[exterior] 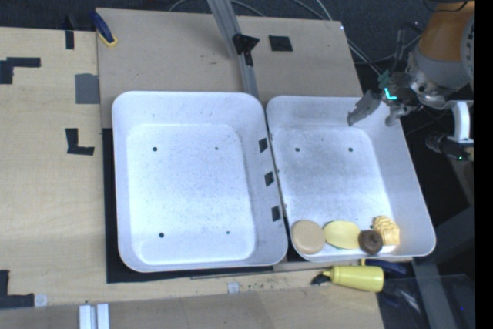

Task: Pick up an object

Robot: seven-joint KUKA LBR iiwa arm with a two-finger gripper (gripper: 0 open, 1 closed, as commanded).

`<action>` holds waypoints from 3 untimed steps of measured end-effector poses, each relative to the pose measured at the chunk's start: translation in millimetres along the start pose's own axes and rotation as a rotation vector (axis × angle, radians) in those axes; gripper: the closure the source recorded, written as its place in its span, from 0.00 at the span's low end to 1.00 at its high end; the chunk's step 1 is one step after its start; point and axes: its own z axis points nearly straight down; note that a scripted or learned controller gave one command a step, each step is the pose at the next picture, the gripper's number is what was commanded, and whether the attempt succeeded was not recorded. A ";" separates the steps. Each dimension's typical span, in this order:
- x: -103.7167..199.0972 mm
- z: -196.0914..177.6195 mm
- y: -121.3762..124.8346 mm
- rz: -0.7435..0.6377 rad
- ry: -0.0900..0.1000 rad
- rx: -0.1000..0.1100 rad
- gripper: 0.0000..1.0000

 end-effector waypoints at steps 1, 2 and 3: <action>0.0 0.1 0.0 0.000 0.000 0.000 0.00; -4.3 47.3 6.1 0.000 0.000 0.004 0.00; 2.2 92.5 8.1 0.000 0.001 0.004 0.00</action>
